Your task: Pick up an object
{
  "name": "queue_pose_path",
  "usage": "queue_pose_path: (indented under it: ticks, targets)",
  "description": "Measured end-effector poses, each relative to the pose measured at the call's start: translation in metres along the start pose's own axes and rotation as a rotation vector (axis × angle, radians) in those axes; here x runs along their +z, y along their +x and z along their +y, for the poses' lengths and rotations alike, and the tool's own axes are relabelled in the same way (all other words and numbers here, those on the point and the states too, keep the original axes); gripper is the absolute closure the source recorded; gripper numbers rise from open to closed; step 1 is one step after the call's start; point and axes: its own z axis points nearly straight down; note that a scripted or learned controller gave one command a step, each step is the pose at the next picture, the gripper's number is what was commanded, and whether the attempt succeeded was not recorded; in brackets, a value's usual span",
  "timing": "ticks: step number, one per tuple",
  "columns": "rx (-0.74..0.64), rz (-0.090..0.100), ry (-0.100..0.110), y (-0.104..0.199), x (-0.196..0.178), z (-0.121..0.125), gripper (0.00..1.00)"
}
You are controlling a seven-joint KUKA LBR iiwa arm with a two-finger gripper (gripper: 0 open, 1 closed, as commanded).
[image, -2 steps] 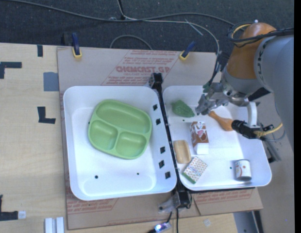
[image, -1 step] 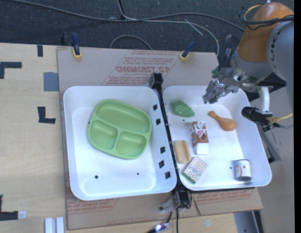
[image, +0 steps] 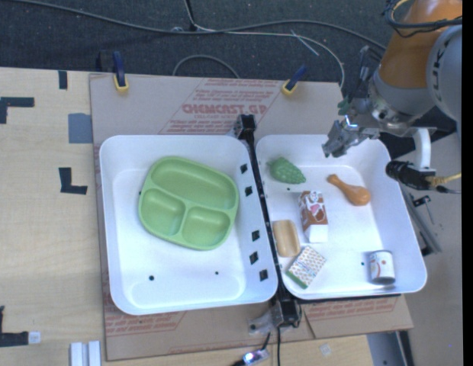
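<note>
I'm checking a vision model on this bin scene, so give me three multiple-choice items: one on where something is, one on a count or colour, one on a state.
1. Where does the green divided plate lie?
A. in the left bin
B. in the right bin
C. on the cardboard outside both bins

2. How many loose objects lie in the right bin?
A. three
B. six
C. nine

3. How does the gripper stand to the objects?
A. it pins the small can
B. it is over the right bin's far edge, touching none of them
C. it rests on the plate

Answers:
1 A: the plate sits inside the left bin.
2 B: six separate objects lie on the right bin's floor.
3 B: white floor separates the gripper from every object.
</note>
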Motion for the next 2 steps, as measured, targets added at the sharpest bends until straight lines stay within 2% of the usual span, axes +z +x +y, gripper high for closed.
queue_pose_path:
  ticks: [2]
  targets:
    - [-0.004, 0.0, 0.005, 0.109, 0.02, -0.016, 1.0]
